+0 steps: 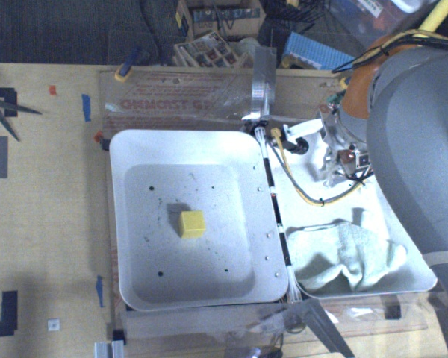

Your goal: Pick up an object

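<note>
Yellow block (193, 224) lies alone in the left bin (134, 155). A white cloth (351, 256) sits in the right bin (414, 274). The arm (414, 125) hangs above it; whether the jaws are open, I cannot tell.

Block (193, 224) in left bin (134, 155); cloth (351, 258) in right bin (418, 278).

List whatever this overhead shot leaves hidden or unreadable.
- Claw: blurred among cables under the grey arm; finger state unreadable.
- Right bin: its far side is covered by the arm.
- White cloth: anything beneath it is hidden.
- Yellow block in the left bin: too small to show surface detail.
</note>
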Controlling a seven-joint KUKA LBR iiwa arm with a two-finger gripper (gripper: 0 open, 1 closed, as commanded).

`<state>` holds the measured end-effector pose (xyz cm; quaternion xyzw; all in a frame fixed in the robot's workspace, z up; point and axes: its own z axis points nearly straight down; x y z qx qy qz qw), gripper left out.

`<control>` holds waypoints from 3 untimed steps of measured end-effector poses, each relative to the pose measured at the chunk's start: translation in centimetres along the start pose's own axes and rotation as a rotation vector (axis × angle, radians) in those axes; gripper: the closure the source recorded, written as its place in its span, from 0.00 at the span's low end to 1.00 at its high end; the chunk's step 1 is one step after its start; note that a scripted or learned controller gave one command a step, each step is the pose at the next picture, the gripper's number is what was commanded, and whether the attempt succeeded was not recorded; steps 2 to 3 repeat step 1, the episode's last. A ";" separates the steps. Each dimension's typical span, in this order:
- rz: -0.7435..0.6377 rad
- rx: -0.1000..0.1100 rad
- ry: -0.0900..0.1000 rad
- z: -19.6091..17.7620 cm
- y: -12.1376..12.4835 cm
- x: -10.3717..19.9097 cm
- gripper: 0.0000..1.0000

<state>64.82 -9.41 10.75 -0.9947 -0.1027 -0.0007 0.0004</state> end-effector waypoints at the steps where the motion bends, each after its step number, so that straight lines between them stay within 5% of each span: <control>1: 0.000 0.000 0.001 -7.7 -9.9 -1.3 1.00; 3: 0.000 0.000 0.001 -7.7 -9.9 -1.3 1.00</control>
